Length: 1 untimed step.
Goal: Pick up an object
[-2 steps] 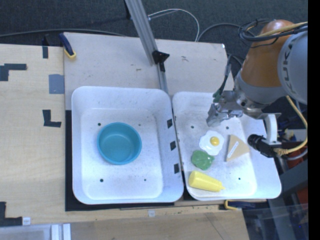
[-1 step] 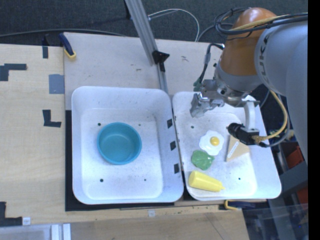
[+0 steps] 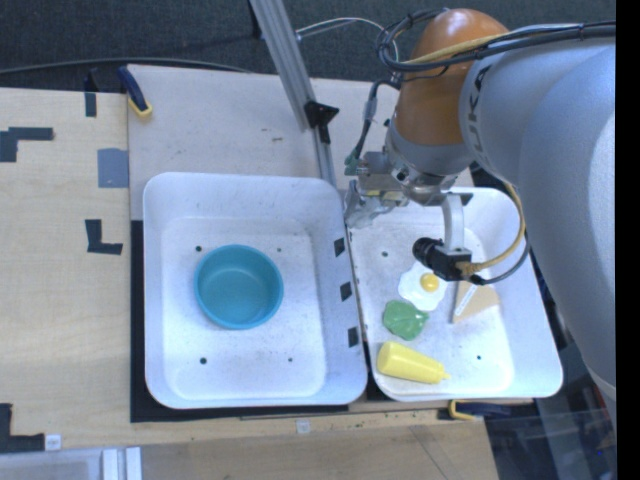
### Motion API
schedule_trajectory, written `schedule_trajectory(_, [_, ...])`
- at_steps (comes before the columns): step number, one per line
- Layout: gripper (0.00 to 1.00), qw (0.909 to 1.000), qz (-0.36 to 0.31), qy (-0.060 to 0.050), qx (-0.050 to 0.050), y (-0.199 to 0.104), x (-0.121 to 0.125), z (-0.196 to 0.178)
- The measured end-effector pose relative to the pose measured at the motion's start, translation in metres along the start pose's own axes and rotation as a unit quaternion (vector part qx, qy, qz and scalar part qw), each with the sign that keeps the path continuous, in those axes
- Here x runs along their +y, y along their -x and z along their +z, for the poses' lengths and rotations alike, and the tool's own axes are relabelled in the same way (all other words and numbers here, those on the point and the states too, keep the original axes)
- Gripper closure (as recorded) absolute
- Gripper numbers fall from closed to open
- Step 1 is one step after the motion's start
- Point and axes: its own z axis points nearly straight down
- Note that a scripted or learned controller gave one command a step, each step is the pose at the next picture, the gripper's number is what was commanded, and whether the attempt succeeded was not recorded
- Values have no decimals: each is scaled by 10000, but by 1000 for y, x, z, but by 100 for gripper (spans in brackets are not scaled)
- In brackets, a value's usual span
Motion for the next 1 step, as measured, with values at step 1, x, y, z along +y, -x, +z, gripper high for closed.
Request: schedule_trajectory(1, [100, 10000, 2, 4, -1, -44, 21, 10])
